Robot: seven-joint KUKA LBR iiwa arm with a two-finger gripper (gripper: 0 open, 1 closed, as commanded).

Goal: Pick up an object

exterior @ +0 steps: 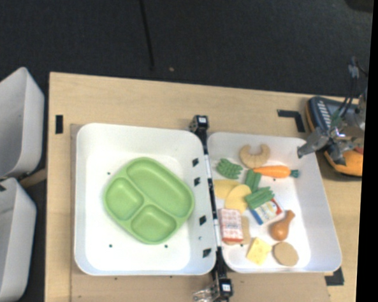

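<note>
up at the right edge of the frame: gripper (318,143) poised over the right bin's (326,206) upper right corner, finger state impossible to tell.
lying in that bin: carrot (272,171), croissant (255,155), drumstick (282,225); green divided plate (148,200) in the left bin (88,237); no readable writing.

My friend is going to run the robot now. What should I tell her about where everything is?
Claw: at the right white bin's far right corner, above the rim, with nothing seen between its fingers; open or shut is unclear.
Right bin: toy food all lying loose, including an orange plastic carrot, tan croissant, brown drumstick and yellow cheese wedge.
Left white bin: a green divided plate.
Done: nothing picked up.
Left: lower the claw, grasp one item, lift it.
</note>
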